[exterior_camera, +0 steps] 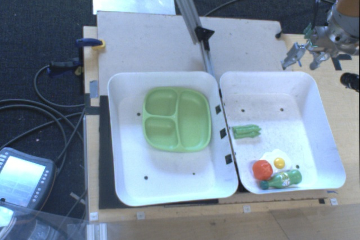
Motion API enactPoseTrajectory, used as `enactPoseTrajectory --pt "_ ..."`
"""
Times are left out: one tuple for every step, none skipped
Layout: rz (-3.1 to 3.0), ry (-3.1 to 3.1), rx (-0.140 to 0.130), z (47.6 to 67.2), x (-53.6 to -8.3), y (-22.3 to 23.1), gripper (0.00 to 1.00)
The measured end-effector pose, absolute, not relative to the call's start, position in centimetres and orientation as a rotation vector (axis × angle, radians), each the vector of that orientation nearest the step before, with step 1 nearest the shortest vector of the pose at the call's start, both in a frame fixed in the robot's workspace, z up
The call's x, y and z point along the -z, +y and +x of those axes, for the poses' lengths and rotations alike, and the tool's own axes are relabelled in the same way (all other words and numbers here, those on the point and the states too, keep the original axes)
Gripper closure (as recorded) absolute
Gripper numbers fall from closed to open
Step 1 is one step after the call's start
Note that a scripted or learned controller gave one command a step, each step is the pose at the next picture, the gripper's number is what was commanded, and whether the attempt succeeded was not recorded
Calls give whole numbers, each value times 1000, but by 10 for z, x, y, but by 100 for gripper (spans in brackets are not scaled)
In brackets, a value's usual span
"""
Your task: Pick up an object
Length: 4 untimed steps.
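The right bin (315, 115) holds a green pickle-like piece (246, 131) near its left wall. At its front lie a red tomato (262, 170), a fried egg (278, 161) and a green bottle (283, 179) on its side. My gripper (304, 59) hangs above the back right corner of that bin, high over the bench, with its two fingers spread apart and nothing between them. The arm comes in from the upper right.
The left bin (121, 137) holds a green divided plate (176, 119). A grey metal pole (185, 0) slants across the board behind the bins. Cables and a teach pendant (22, 180) lie on the floor at the left.
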<state>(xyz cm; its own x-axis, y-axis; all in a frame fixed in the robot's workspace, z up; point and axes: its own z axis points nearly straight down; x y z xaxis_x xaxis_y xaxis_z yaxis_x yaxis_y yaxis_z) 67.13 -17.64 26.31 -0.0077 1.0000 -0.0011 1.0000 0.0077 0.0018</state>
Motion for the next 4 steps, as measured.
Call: enactPoseTrajectory --pt "2211 2229 0 671 -263 -177 0" --pt "2221 2223 3 666 -218 -183 0" --pt "2215 2228 2 671 -176 -180 0" --pt "2216 2232 4 669 -114 -175 0"
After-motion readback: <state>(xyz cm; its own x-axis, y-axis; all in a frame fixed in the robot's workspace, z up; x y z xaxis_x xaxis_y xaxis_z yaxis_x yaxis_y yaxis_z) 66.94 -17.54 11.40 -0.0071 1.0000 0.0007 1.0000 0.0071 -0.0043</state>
